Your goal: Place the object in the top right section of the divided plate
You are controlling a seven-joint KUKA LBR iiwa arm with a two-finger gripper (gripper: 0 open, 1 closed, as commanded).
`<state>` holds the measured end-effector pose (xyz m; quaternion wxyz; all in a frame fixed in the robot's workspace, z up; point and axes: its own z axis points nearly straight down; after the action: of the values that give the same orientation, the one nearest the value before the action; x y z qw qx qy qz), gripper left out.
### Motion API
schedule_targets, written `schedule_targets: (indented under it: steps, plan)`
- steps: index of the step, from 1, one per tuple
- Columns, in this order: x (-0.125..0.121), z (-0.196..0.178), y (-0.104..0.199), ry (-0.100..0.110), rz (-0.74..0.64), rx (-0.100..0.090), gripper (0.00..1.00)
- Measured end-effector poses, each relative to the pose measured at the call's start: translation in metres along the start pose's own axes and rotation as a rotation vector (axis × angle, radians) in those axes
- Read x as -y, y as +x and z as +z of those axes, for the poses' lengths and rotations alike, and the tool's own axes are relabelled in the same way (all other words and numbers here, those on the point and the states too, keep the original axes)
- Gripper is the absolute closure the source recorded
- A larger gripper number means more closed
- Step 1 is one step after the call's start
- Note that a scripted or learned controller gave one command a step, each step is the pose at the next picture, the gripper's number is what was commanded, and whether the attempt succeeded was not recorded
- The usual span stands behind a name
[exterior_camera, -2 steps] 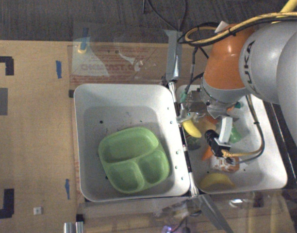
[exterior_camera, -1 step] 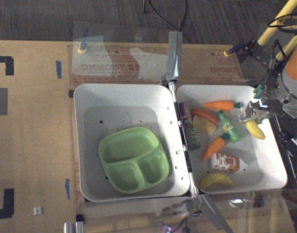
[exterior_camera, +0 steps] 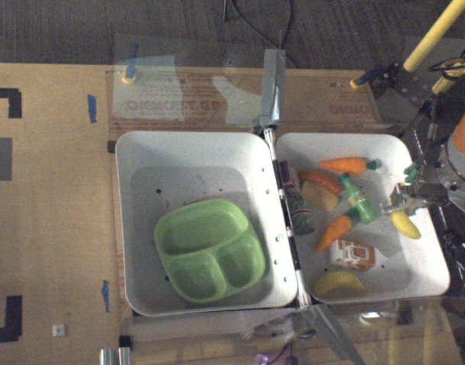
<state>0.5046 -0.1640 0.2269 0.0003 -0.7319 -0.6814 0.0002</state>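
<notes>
I see the glossy green plastic divided plate (exterior_camera: pixel 210 250) lying flat in the left shallow white bin (exterior_camera: pixel 141 166), a rounded rectangle with one long section and two smaller ones, all with soft moulded ridges between them. The right white bin (exterior_camera: pixel 422 276) holds the toy food: a smooth orange plastic carrot (exterior_camera: pixel 346 165) with a green tip near the far wall, a second carrot (exterior_camera: pixel 335 231) lying at a slant near the middle, a green bottle-shaped piece (exterior_camera: pixel 358 199) between them, a reddish sausage-like piece (exterior_camera: pixel 319 179) over a pale rounded one, a small printed carton (exterior_camera: pixel 352 255), and a curved yellow banana shape (exterior_camera: pixel 339 283) by the near wall. A dark printed can (exterior_camera: pixel 298 207) lies along the bin's left wall. The metal gripper (exterior_camera: pixel 403 201) sits low at the right side of this bin, just above a small yellow lemon-like piece (exterior_camera: pixel 405 224); I cannot tell whether the jaws are apart or closed. The desk (exterior_camera: pixel 50 226) is bare brown board with blue tape marks.
</notes>
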Motion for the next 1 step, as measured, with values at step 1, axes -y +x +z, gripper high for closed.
schedule_targets:
  steps: [1]
  plan:
    - [0.0296, -0.0492, 0.0726, -0.001, 0.016, 0.0, 1.0]
